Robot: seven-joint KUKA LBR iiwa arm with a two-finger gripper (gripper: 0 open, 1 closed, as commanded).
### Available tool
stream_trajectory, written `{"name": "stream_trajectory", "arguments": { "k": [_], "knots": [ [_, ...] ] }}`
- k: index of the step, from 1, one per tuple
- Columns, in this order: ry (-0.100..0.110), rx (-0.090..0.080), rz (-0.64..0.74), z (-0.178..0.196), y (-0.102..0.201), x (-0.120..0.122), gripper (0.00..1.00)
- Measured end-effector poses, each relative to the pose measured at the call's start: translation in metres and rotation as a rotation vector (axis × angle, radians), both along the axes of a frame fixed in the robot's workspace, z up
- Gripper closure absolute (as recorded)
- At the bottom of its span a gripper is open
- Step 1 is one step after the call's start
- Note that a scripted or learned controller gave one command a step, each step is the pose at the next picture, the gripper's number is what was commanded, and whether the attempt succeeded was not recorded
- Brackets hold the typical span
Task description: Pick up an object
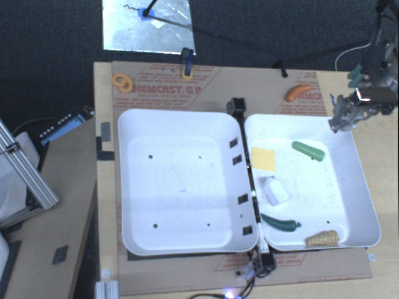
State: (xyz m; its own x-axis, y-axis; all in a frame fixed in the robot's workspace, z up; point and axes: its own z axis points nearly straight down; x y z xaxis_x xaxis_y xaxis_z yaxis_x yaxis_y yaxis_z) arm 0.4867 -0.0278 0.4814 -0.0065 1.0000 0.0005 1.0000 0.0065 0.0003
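Bench (206, 80) of brown cardboard-faced board carries two shallow white plastic bins side by side. Left bin (134, 167): bare white floor w/ a few dark specks. Right bin (358, 185): five items. Largest to smallest, approx.: flat yellow square sponge (262, 159) near the bin's left wall, upper half; dark green curved pepper-like toy (280, 223) at lower left; green elongated cucumber-like toy (308, 150) toward the top edge, centre; white blocky plastic piece (276, 190) mid-left, just below the sponge; tan ridged cone-shaped piece (322, 238) against the bottom edge. Outside the bins, on the board: orange sausage-shaped toy (297, 93) near the top right corner; orange ring-shaped piece (123, 83) at the top left corner. Grey two-finger gripper (340, 124) hangs over the right bin's top right corner, apart from all items; finger opening cannot be told, nothing seen in its grasp.
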Motion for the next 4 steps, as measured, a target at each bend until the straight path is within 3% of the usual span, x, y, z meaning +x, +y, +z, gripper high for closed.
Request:
{"name": "stream_trajectory", "arguments": {
  "k": [1,2,3,4],
  "knots": [
    [0.004,0.001,0.004,-0.067,0.064,0.000,1.00],
    [-0.007,0.003,0.004,-0.007,0.144,0.000,1.00],
    [0.004,0.000,0.004,-0.081,0.223,-0.001,1.00],
    [-0.002,-0.004,-0.018,-0.083,0.088,0.001,1.00]
  ]
}}
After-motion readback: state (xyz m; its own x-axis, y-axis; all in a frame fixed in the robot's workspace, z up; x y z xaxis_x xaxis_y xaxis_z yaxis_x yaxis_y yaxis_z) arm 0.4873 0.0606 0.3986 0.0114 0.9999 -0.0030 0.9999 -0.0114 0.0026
